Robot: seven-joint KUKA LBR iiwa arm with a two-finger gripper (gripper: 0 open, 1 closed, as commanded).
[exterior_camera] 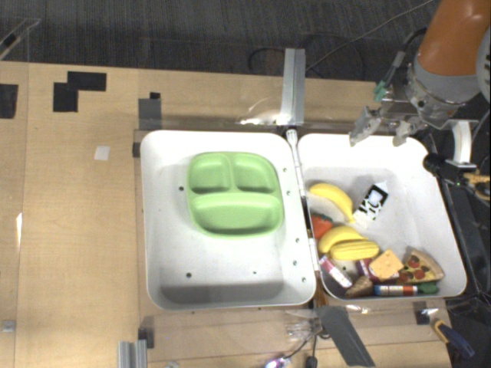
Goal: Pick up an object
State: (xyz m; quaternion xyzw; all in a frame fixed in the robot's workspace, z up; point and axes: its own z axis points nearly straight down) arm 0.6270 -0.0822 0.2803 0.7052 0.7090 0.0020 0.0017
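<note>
My gripper [380,134] hangs over the far rim of the right bin [414,167], open, with nothing between its two spread fingers. Below it in that bin lie a yellow banana [331,197], a small black-and-white box [373,201], a second yellow banana piece [349,244], a red item [321,226], a tan wedge [386,264], a pizza slice [424,267] and a marker [396,289]. All of these sit toward the bin's near half, well apart from the gripper.
The left bin [165,228] holds a green divided plate [232,192]. A metal post [294,83] stands behind the divider between the bins. Cables run along the floor at the back and on the right side.
</note>
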